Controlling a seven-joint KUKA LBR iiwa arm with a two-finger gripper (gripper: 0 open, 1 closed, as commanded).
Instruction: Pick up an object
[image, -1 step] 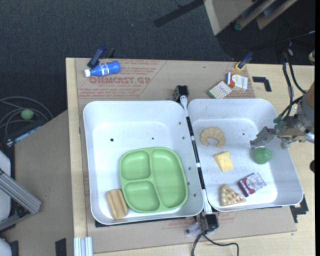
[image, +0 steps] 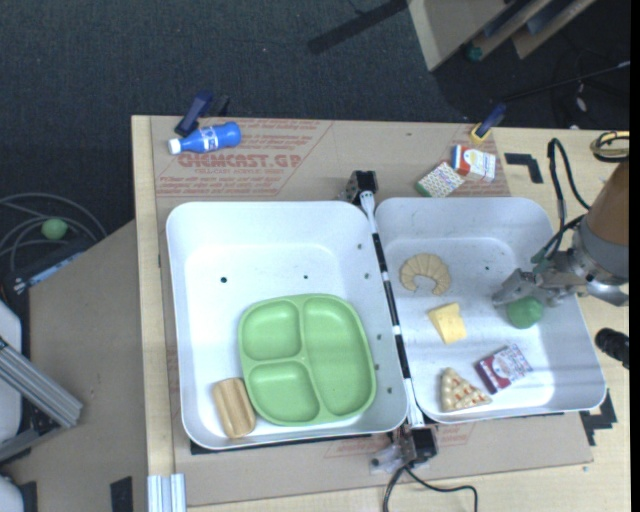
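Progress: the end effector (image: 522, 290) is down in the right bin (image: 470, 215), directly over a green ball (image: 522, 314) near the bin's right wall; nothing is lifted yet.
End effector: whether it is gripping, I cannot tell.
Left to do: secure the ball and raise it.
Nearby: croissant (image: 425, 272), cheese wedge (image: 448, 323), pizza slice (image: 460, 391), red packet (image: 503, 367).
Left bin (image: 200, 235): green tray (image: 305, 357), bread slice (image: 233, 406).
Obstruction: the bin wall beside the ball.

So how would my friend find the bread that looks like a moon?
Look in the right bin, the one without the green plate. Near its top left, close to the divider between the bins, lies a tan croissant. It is the only curved, crescent-shaped thing; the yellow cheese wedge just below it is blocky.
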